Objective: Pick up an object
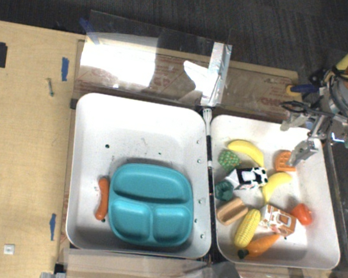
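At the far left, bare bench board [8, 162] is seen, marked with black corner brackets and a few strips of blue tape.

The left bin [92, 123] comes next. Its upper half is bare white floor, so open room is offered there. A teal divided tray [151, 204] is set in the lower half, its bottom edge close to the bin's near rim. An orange sausage-like piece [103, 198] is laid just beside the tray's left edge, between tray and left wall, in a narrow gap.

The two bins are met along a shared middle rim. In the right bin [323, 245], the objects are crowded toward the left and centre: a green leafy piece [229, 158], a banana [246, 150], a black-and-white cow-patterned toy [250, 176], a hot dog [232, 210], a corn cob [248, 226], a carrot [260, 244], a red-and-white carton [277, 220], a yellow lemon-shaped fruit [276, 183] and a small orange-red fruit [302, 214]. Many are touching. A strip of free floor is left along the right wall and the near right corner.

At the upper right, the gripper [303, 152] is lowered over the bin's top corner, just beside a small orange object [283, 160]. Whether the claw is open or closed cannot be told; nothing is seen between its parts.
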### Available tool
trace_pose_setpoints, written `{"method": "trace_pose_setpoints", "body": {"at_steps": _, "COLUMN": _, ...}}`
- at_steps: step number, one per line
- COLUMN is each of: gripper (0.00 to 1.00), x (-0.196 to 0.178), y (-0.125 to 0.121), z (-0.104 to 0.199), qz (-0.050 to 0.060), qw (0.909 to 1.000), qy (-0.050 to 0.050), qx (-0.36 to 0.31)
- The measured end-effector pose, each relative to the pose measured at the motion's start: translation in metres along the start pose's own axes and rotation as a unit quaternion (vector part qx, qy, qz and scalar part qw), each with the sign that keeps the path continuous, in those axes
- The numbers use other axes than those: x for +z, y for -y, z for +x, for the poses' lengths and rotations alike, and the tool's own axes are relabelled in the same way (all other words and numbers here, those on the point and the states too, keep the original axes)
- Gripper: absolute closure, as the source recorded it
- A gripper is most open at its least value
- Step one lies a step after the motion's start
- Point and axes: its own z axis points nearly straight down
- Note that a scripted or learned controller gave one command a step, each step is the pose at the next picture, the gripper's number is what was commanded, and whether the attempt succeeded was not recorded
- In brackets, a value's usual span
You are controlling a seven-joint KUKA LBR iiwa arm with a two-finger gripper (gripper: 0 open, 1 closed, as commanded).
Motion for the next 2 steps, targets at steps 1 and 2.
{"method": "trace_pose_setpoints", "body": {"at_steps": 1, "gripper": 0.0, "x": 0.114, "y": -0.03, "z": 0.029, "qz": 0.0, "qw": 0.9978, "qy": 0.003, "qx": -0.066}}
{"method": "trace_pose_setpoints", "body": {"at_steps": 2, "gripper": 0.0, "x": 0.119, "y": -0.04, "z": 0.098, "qz": 0.0, "qw": 0.9998, "qy": 0.006, "qx": -0.021}}
